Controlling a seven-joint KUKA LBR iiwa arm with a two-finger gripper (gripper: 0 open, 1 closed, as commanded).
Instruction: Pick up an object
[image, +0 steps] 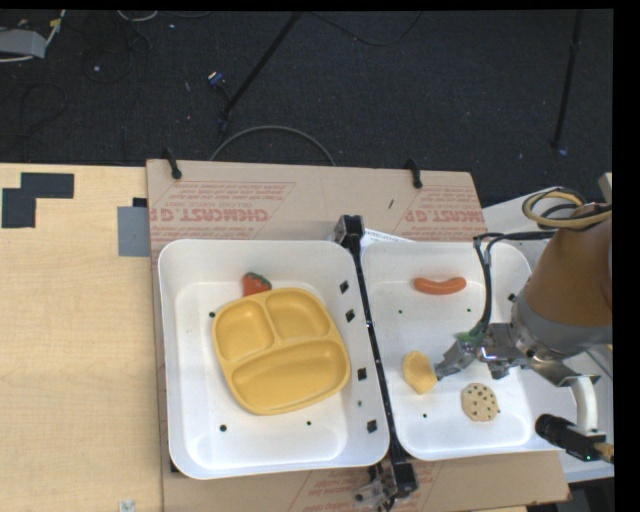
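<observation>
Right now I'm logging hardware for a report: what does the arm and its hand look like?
The arm is a bulky rounded body, orange-brown above grey. Black cables loop beside it, with a yellowish coil on top. The hand is small, dark metal.

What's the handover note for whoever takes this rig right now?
Gripper: low in the right bin, reaching in from the right, fingers right beside the yellow food piece; can't tell if they are open or shut, or touching it.
Right bin also holds a sausage near the back and a cookie near the front.
Left bin: yellow divided plate with a small red-orange item at its back edge.
Done: nothing visibly lifted.
Left: grasp one object and raise it; the yellow piece looks the likeliest target.
</observation>
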